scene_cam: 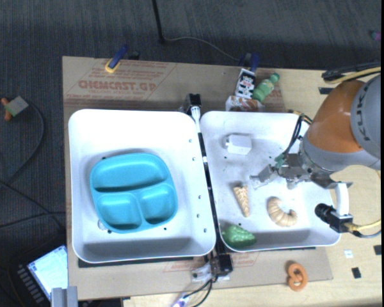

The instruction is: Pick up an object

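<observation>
In the left bin (77,171) lies a blue divided tray (133,192). The right bin (211,171) holds a white block (239,144) near its far side, a beige cone-shaped piece (242,199) in the middle, a green toy (238,236) at the near edge, and a croissant (282,212) to the right of the cone. The gripper (267,176) hangs over the right bin, between the block and the croissant. Its fingers stand apart, and nothing is between them. On the counter (115,85), in front of the right bin, lies a small orange pretzel (297,275).
</observation>
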Motion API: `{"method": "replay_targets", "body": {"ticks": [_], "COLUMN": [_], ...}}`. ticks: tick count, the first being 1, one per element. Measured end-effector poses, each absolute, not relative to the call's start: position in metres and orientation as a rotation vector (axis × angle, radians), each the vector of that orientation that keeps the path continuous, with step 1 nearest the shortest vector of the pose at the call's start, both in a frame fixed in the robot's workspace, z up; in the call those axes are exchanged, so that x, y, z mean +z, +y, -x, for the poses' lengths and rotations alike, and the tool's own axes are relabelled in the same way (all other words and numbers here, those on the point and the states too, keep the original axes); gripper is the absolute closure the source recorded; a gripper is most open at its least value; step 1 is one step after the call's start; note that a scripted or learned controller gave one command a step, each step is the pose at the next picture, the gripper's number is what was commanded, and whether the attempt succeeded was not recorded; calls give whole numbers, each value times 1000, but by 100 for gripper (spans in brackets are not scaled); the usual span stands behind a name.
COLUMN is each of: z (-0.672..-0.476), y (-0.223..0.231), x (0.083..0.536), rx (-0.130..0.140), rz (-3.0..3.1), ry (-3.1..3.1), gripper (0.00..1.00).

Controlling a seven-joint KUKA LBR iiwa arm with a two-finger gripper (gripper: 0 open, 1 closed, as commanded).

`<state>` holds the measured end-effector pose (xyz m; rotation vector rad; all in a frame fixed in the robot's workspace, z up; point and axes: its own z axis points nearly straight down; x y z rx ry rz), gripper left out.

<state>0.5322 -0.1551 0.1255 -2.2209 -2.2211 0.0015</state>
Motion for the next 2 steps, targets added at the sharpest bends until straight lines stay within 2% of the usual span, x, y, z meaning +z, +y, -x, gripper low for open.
{"method": "replay_targets", "body": {"ticks": [1, 2], "z": [-498, -483], "y": [-128, -99], "x": [90, 112], "rx": [-9, 1], "rz": [2235, 2220], "ry": [-2229, -2221], "gripper": [0, 0]}}
